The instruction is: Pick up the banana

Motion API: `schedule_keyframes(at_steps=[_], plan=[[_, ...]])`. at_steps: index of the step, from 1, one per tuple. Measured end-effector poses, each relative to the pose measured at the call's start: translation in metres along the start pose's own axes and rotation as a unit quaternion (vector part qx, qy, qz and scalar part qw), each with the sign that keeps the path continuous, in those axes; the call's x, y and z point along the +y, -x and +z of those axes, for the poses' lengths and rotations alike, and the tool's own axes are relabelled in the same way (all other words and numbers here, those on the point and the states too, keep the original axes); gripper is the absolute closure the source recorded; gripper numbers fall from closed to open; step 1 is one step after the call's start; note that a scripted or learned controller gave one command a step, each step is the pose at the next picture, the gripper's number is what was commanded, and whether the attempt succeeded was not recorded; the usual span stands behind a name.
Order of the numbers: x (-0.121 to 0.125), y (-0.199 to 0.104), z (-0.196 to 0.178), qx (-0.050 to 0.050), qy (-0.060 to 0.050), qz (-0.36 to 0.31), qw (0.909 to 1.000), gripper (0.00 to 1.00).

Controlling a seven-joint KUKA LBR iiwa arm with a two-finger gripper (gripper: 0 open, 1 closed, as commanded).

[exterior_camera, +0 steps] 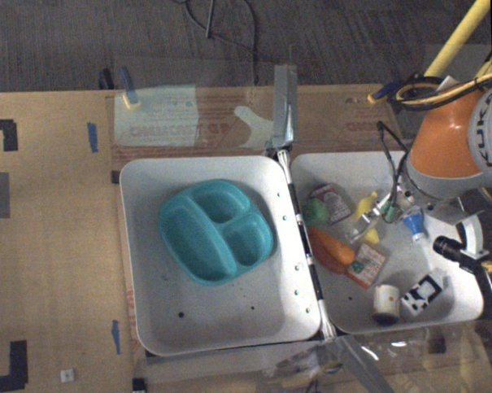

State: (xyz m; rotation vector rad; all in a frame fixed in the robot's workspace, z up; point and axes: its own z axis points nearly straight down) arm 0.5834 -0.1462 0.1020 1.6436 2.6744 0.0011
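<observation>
Orange-banded arm (447,146) hangs over the small yellow banana (366,208), hand (391,212) just beside it, its grip unreadable.

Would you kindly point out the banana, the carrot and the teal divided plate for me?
banana (366,205), camera view, its yellow middle.
carrot (333,249), camera view, mid-length of its orange body.
teal divided plate (192,255), camera view, floor of its largest compartment.

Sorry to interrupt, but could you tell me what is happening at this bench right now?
A grey arm with an orange band reaches from the right over the right-hand white bin, which holds a small yellow banana, an orange carrot, a blue-capped bottle and other small items. Its hand sits low beside the banana, but the view does not settle whether it has gripped it. The left-hand white bin holds a teal divided plate.
</observation>
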Motion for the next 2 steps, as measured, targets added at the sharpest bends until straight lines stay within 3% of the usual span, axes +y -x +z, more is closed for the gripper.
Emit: schedule_keyframes(at_steps=[1, 2], plan=[[-0.001, 0.004, -0.012, -0.002, 0.003, 0.003, 1.0, 1.0], [0.053, 0.005, -0.1, -0.001, 0.001, -0.008, 1.0, 1.0]])
